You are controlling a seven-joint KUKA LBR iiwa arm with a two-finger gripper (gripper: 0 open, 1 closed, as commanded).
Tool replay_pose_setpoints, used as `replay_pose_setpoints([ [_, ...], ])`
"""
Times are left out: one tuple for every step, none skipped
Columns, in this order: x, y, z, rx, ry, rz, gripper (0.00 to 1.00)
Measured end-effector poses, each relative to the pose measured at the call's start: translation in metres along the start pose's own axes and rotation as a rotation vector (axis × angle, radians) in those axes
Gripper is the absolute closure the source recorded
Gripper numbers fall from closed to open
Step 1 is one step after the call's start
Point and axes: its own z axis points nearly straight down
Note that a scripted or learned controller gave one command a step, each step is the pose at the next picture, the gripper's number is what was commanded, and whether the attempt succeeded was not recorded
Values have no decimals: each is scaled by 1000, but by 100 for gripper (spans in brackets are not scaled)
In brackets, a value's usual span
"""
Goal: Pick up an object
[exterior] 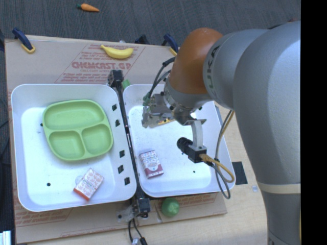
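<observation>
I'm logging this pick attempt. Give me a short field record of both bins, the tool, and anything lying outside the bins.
left bin: green divided plate; red-and-white packet
right bin: small red-and-white box
tool: over the right bin's far part, no object seen in it
outside bins: banana on cardboard; green ball at near edge; carrot on floor

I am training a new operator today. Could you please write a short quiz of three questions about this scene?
1. True or false: the green divided plate lies in the left bin.
2. Which thing lies on the cardboard beyond the bins? A) yellow banana B) green ball C) orange carrot
3. Fill in: the gripper is above the ____ bin.

Key: 1 true; 2 A; 3 right.
</observation>
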Motion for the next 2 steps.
replay_pose_setpoints([
  [0, 0, 0, -1, 0, 0, 0],
  [-68, 38, 100, 0, -1, 0, 0],
])
